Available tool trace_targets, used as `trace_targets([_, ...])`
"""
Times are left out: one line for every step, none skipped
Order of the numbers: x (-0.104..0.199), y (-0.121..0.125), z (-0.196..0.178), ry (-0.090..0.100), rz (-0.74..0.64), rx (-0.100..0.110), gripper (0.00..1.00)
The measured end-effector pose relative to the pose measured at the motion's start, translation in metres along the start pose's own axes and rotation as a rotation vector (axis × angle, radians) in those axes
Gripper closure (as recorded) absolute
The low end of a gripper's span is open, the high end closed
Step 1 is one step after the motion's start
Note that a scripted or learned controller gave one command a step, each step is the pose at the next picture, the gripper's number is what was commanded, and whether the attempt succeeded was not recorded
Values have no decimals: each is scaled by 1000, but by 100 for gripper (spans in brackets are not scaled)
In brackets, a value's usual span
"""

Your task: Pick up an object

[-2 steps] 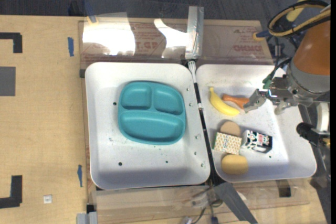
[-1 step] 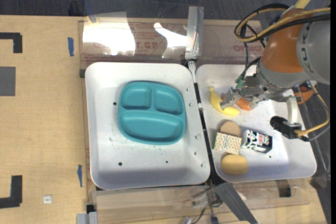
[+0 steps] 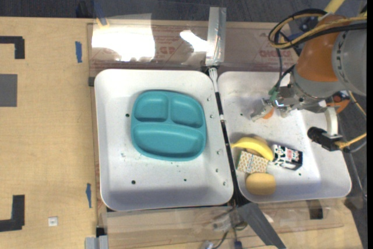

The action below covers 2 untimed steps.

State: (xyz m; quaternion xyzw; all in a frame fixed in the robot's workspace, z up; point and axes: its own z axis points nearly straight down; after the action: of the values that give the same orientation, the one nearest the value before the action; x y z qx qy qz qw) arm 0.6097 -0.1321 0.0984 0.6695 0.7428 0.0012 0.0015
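Observation:
The right bin point(image 3: 333, 182) holds a yellow banana point(image 3: 254, 146), a tan checkered waffle-like piece point(image 3: 252, 164), a round yellow-brown ball point(image 3: 260, 183) and a small black-and-white patterned carton point(image 3: 287, 157), all clustered in its near half. My gripper point(image 3: 265, 111) hangs low over the far half of this bin, up and slightly right of the banana and apart from it. A small orange thing point(image 3: 267, 115) shows right at its tip. I cannot tell whether that thing is held or just lies beneath.
The left bin point(image 3: 111, 143) bears a teal divided plate point(image 3: 169, 125) in its middle. A clear taped panel point(image 3: 151, 38) stands behind the bins. Cables point(image 3: 291, 29) loop above the grey arm point(image 3: 326, 67) at the right. Bare bin floor lies around the gripper.

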Motion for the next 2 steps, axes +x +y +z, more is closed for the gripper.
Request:
trace_targets([-27,56,12,-1,13,1,0])
trace_targets([-26,58,0,-3,9,-5,100])
